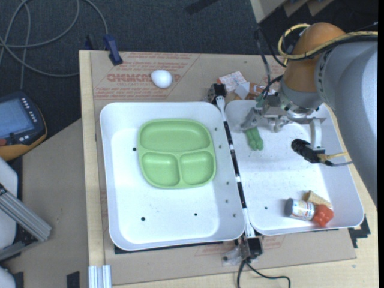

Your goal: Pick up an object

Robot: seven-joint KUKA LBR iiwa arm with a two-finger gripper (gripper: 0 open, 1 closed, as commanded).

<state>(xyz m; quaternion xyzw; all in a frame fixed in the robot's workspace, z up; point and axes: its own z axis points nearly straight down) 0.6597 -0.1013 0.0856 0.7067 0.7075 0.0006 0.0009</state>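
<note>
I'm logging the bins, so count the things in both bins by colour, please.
Green: 2, plate and small piece
Red: 1, lump
Tan: 1, wedge
White with red label: 1, bottle
Total: 5

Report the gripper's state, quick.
Gripper: open or closed cannot be told. It hangs over the far end of the right bin, right beside a small green object.

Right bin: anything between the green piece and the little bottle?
Nothing. The camera view shows bare bin floor between the green piece and the little bottle.
</note>
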